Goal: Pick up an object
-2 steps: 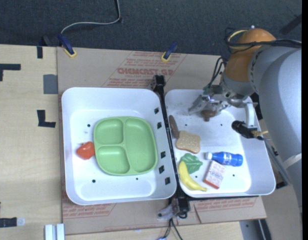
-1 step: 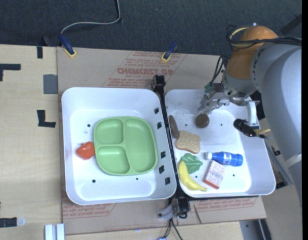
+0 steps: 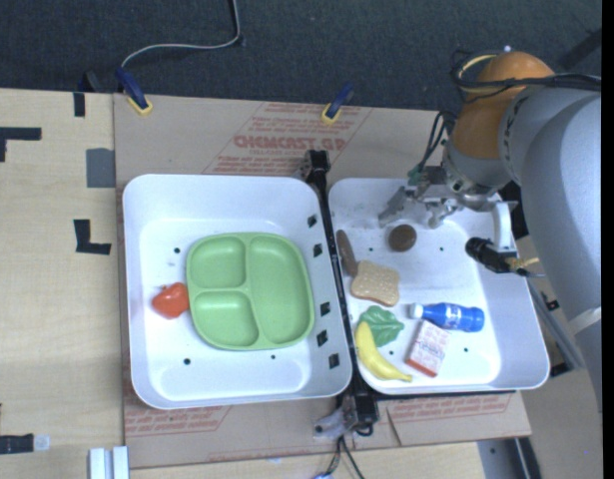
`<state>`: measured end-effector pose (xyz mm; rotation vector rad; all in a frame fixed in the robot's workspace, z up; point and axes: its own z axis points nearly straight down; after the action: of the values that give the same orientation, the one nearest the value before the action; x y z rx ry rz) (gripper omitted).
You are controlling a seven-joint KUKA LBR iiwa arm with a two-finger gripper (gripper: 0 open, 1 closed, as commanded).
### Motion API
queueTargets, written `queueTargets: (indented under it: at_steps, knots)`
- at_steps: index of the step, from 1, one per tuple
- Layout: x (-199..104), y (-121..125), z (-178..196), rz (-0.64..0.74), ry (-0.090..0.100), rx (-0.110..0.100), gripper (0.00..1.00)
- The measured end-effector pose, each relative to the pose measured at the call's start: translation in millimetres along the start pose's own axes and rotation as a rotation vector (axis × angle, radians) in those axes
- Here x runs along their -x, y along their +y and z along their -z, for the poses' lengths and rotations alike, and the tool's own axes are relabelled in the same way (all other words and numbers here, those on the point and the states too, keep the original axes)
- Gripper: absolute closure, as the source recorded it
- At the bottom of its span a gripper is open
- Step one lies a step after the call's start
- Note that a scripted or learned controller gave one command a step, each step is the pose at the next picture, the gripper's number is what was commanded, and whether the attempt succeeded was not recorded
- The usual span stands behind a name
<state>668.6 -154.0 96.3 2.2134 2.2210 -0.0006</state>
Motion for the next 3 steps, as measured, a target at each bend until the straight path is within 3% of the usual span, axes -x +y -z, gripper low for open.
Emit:
queueTargets:
  at_steps: [1, 2, 3]
  knots:
    - [-16.0, -24.1, -9.8, -0.003, 0.002, -0.001, 0.00]
    - [-17.9, 0.7, -10.3, -0.002, 0.003, -0.001, 0.00]
    - [-17.7, 1.0, -0.1, 0.000, 0.002, 0.000, 1.00]
